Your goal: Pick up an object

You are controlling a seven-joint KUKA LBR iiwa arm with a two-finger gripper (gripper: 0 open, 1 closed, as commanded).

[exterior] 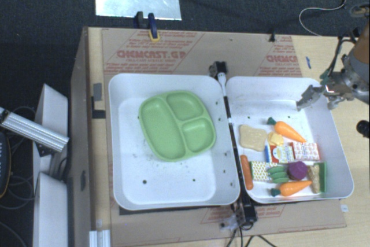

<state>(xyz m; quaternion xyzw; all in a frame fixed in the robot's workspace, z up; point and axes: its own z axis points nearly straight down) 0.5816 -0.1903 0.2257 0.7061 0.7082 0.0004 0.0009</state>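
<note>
Fingers apart and holding nothing, the hand (319,95) hovers over the right bin (341,150) — nearest carrot (287,131) at seven o'clock, its long axis pointing back up toward the hand.

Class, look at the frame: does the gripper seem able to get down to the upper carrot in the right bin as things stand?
Probably yes. The gripper hovers over the right bin, up and to the right of the upper carrot, which lies on top with bare floor between them and nothing over it.
</note>
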